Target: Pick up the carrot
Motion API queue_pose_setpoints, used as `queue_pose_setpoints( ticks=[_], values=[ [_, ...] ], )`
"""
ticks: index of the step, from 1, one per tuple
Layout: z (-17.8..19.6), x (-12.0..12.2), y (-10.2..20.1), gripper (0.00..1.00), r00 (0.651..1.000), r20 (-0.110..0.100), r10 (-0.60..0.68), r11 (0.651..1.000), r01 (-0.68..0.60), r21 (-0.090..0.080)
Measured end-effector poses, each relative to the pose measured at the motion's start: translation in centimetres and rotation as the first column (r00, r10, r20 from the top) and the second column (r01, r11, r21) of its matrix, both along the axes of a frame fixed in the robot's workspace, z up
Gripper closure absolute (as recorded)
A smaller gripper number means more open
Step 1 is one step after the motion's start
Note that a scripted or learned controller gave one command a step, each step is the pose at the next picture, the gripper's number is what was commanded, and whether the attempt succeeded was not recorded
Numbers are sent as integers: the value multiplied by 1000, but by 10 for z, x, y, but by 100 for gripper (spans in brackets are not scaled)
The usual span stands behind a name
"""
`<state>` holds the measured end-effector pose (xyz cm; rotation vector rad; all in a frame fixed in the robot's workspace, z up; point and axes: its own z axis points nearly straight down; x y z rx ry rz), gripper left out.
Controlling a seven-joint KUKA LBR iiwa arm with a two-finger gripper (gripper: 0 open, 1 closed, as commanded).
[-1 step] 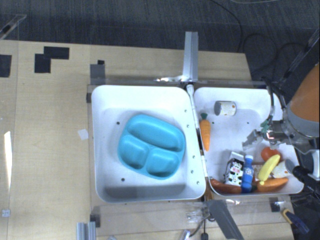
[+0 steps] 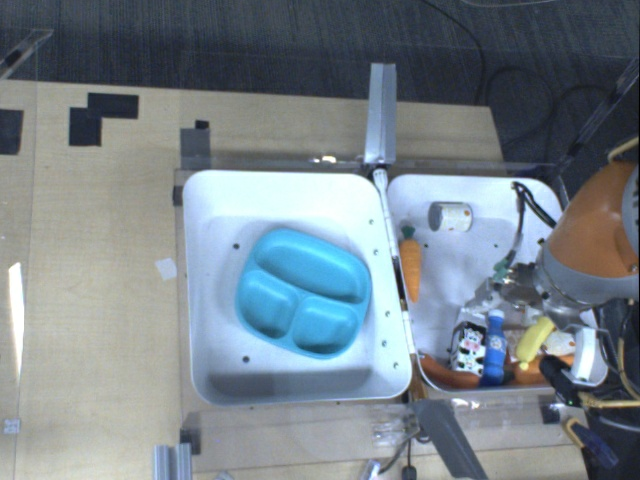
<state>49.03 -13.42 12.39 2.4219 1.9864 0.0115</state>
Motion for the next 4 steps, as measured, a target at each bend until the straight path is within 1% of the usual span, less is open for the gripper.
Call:
queue_pose_setpoints(
  ticks=[1, 2, 3, 4],
  values=[
    [124, 42, -65, 0, 996, -5, 88, 996, -88, -1],
    [-28, -2, -8, 0, 989, -7, 151, 989, -151, 1],
    [-18, 0, -8, 100, 988, -2, 153, 988, -153, -1],
    [90, 2, 62, 100, 910, -5, 415, 910, -415, -1]
  ],
)
